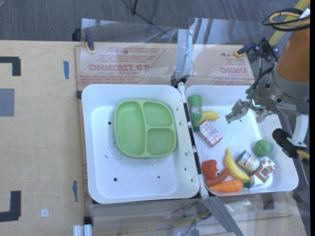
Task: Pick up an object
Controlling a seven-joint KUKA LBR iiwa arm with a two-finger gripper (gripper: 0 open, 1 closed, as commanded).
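Note:
The right bin (283, 181) holds the loose objects. A green bottle (195, 106) lies by its left wall, with a small yellow banana (209, 115) and a red-and-white box (210, 133) beside it. Further forward lie a green ball (263, 147), a larger banana (235, 165), a can (247, 161), an orange-and-white carton (266, 170), a red pepper (209, 167) and a carrot (227, 186). My gripper (248, 115) hangs over the bin's back middle, right of the small banana. It is open, with nothing between its fingers.
The left bin (98, 146) carries a green divided plate (145, 128). A ridge (189, 141) separates the two bins. Clear plastic panels (184, 53) stand behind them. The arm's body and cables (290, 58) overhang the right bin's back right corner.

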